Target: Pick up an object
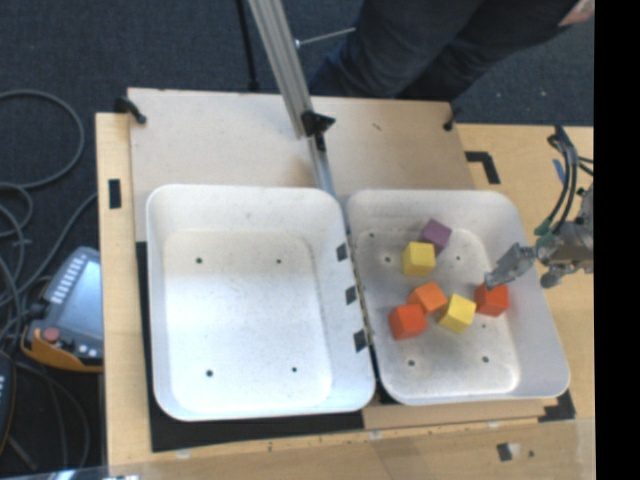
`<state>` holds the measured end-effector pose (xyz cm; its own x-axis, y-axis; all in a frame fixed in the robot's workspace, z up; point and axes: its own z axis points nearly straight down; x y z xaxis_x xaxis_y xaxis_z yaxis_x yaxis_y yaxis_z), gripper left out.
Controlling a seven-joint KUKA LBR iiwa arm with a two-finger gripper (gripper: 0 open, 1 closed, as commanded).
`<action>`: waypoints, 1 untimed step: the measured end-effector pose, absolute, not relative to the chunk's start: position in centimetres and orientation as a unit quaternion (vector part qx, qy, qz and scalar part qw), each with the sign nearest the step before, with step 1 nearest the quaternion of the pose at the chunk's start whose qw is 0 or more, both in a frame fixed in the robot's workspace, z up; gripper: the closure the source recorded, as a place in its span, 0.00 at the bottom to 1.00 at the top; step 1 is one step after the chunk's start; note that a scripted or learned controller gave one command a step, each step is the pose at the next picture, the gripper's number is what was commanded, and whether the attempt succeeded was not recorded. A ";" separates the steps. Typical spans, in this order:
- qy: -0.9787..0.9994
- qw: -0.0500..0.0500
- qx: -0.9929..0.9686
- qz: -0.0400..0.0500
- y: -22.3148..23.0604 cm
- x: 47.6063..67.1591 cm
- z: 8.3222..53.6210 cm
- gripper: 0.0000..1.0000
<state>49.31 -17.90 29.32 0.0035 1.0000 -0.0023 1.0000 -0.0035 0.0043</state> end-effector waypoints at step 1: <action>0.708 0.003 0.706 0.001 -16.8 48.5 32.3 0.00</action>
<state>48.50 -16.84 32.25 -0.0038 1.0000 -0.0024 1.0000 0.0038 0.0059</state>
